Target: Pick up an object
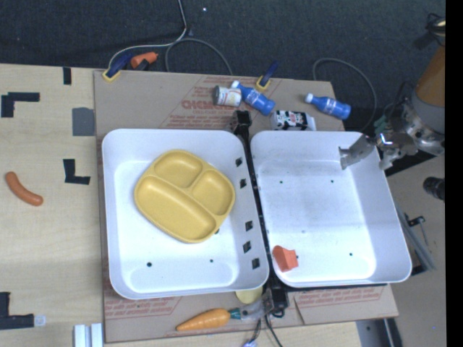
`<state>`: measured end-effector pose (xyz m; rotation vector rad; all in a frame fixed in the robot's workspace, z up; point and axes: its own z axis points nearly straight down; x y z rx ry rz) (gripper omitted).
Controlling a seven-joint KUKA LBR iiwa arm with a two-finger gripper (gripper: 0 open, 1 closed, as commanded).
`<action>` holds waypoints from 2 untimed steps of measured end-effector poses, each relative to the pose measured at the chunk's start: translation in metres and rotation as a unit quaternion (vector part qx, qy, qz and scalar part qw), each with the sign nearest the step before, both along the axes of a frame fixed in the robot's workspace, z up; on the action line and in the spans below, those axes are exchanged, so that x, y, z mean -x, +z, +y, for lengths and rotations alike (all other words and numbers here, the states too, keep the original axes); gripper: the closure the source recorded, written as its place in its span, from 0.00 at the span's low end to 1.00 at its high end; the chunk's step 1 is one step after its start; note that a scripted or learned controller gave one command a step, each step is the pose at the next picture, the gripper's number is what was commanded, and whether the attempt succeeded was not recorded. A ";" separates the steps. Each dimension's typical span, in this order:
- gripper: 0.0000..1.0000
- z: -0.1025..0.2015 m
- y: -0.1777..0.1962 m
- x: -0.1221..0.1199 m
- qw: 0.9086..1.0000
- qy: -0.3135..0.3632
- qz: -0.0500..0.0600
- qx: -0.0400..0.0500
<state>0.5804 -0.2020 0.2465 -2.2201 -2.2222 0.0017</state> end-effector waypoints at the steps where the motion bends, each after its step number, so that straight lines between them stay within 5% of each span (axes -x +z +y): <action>1: 0.00 0.025 -0.117 0.040 1.000 0.000 0.004 -0.002; 2: 0.00 0.096 -0.161 -0.037 1.000 0.003 -0.002 0.000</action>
